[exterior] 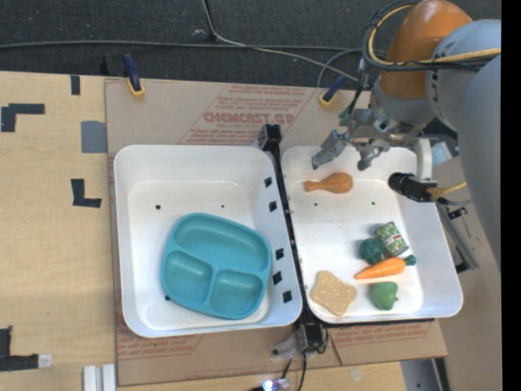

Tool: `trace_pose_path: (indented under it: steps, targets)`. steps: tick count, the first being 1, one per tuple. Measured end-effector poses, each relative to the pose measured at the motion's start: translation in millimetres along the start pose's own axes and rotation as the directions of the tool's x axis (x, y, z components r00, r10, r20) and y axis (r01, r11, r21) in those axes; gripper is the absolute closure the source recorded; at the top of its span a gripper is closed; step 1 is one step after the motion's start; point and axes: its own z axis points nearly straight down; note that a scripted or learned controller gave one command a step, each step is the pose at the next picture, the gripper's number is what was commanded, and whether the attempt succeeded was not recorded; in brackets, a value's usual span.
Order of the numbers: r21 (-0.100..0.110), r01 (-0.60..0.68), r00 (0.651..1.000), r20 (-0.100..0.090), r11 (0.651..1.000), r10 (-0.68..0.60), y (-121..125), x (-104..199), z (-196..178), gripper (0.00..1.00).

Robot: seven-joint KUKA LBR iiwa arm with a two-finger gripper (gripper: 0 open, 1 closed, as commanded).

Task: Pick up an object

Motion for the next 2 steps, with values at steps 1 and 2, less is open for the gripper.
trace_pose_path:
  steps: [1, 2]
  targets:
    - [-0.015, 0.003, 1.000, 0.001, 1.000, -0.003, 3.0, 0.2, -9.3, 0.00]
    - [-0.011, 0.004, 1.000, 0.002, 1.000, -0.004, 12.4, 4.1, 42.9, 0.00]
